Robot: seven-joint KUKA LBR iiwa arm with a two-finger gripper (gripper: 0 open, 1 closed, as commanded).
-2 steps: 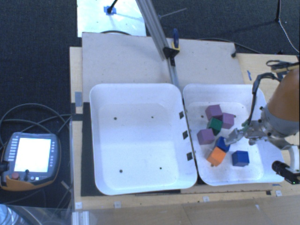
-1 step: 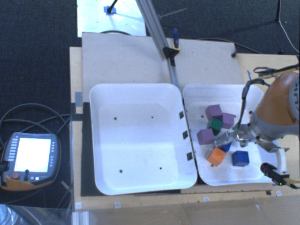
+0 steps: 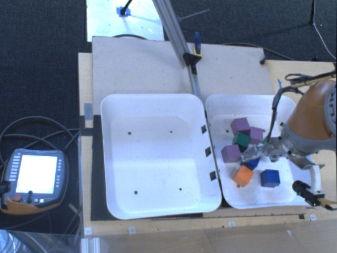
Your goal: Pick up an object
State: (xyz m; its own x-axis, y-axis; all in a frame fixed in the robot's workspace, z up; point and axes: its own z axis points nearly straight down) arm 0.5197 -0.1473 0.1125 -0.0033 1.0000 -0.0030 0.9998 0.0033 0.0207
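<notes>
The metal two-finger hand [image 3: 255, 154] sits low in the right-hand shallow white plastic bin [image 3: 284, 199], amid the cluster of small cubes. A dark blue cube [image 3: 251, 164] lies just beside it at six o'clock, a green cube [image 3: 243, 140] at ten o'clock. I cannot tell whether the hand is open or closed.

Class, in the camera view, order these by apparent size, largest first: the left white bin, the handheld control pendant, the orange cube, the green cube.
1. Left white bin
2. Handheld control pendant
3. Orange cube and green cube: look alike, and the green one is partly hidden, so unranked.
</notes>
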